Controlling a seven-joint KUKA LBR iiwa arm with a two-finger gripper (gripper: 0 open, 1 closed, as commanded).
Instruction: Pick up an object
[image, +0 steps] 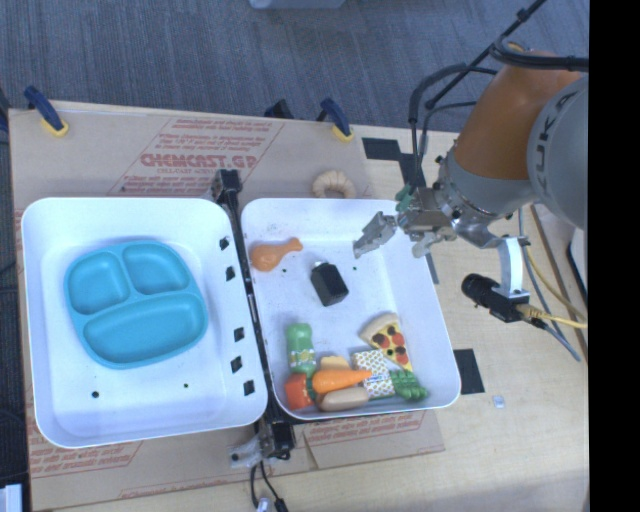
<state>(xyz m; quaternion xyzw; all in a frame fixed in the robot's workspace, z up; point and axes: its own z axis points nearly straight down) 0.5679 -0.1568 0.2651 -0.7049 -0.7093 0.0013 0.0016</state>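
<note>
Grey two-finger gripper (376, 236) over upper right of right shallow white bin (430, 300), fingers spread, nothing between them, black block (328, 283) mid-bin just below, orange toy drumstick (273, 253) to its left, blue divided plate (135, 301) in left white bin (40, 330).

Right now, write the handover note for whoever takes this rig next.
Claw: over the upper right of the right bin, nothing seen between its fingers; open or shut is unclear.
Right bin: chicken drumstick upper left, black block mid-bin, pizza slice lower right, green bottle, carrot and other toy food piled along the near edge.
Left bin: blue divided plate.
Doughnut lies on the cardboard outside the bins.
Done: nothing lifted.
Left: grasp and raise one object.
</note>
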